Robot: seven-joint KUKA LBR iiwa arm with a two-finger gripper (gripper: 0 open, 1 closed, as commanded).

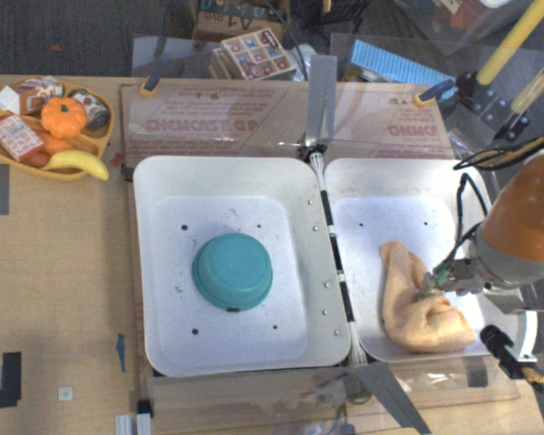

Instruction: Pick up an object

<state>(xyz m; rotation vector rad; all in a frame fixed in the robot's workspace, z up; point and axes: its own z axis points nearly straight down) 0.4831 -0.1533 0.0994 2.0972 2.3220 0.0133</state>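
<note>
A tan, floppy, cloth-like object (417, 302) lies crumpled in the right bin (381, 216), near its front right corner. My gripper (438, 282) is down at that object's right side, touching or pressing into its middle. The arm with its orange band (524, 220) comes in from the right above it. A teal bowl (234, 271) sits upside down in the middle of the left bin (163, 207), far from the gripper.
A yellow plate (45, 130) with toy fruit and small boxes rests on the bench at the far left. Clear plastic panels and a metal divider (321, 107) stand behind the bins. Cables (462, 202) hang by the arm.
</note>
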